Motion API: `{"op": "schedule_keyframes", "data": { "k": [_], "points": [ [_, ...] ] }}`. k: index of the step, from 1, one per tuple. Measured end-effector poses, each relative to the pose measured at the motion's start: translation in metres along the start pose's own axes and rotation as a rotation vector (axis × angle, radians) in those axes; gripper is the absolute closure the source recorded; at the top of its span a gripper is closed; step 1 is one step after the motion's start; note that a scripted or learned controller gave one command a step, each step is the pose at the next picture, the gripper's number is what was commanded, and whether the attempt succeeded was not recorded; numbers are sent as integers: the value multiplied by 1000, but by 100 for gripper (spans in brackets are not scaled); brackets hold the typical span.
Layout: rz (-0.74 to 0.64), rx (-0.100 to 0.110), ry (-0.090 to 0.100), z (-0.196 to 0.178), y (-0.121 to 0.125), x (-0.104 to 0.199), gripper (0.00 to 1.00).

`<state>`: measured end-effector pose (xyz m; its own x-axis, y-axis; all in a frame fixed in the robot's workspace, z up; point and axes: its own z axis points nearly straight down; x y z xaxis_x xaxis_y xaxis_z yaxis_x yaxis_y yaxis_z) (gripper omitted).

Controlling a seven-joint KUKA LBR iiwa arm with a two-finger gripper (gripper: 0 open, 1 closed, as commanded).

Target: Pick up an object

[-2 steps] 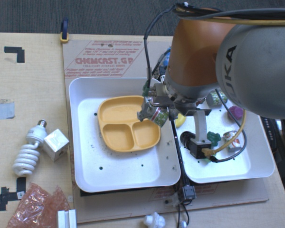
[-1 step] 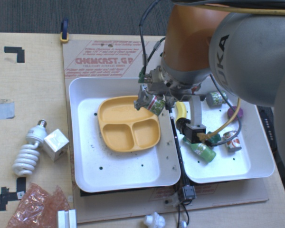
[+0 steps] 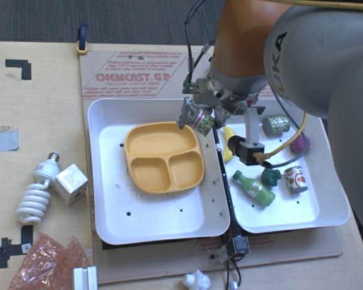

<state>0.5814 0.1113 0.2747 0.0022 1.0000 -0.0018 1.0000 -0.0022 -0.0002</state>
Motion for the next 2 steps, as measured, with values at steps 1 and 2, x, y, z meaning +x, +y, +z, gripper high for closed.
{"op": "schedule_keyframes", "data": {
  "k": [1, 2],
  "points": [
    [-4, 1, 1, -17, -27, 25, 100],
    [-1, 1, 1, -13, -43, 11, 100]
  ]
}}
